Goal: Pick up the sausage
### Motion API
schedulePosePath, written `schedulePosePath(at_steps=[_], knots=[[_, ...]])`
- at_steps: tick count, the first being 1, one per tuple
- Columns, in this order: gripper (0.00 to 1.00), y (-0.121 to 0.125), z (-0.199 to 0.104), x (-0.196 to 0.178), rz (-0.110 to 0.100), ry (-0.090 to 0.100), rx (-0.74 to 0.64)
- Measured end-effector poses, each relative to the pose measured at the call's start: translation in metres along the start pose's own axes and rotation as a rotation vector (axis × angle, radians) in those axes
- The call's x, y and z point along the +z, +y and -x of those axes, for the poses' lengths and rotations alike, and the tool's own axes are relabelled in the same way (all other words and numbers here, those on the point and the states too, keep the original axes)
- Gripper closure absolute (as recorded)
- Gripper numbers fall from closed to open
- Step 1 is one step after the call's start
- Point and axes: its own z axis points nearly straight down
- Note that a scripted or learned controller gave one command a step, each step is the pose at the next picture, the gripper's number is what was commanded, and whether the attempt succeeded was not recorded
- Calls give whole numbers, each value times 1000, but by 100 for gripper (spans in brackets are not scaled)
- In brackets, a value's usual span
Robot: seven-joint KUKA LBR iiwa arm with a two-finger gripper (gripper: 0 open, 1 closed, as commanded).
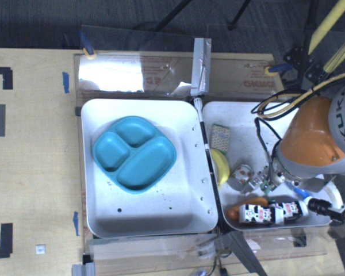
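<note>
Right bin [241, 111] crowded: banana [221, 167], bottle [273, 213]; upper part free.

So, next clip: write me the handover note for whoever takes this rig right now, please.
Hand: the grey arm with the orange band is low over the right white bin; its hand sits among the items, and whether it is open or shut cannot be made out.
Things: the orange-brown sausage lies at that bin's front edge, beside the black-and-white patterned bottle. A yellow banana is at the divider. The blue divided plate is in the left white bin.
Done: no lift visible.
Left: grasp and raise the sausage.
</note>
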Motion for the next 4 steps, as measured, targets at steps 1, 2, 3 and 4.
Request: schedulePosePath(at_steps=[1, 2, 3, 4], knots=[[100, 0, 1, -10, 2, -1, 3], [100, 5, -4, -1, 0, -3, -425], [100, 1, -9, -1, 5, -8, -783], [100, 3, -8, -12, 8, -12, -781]])
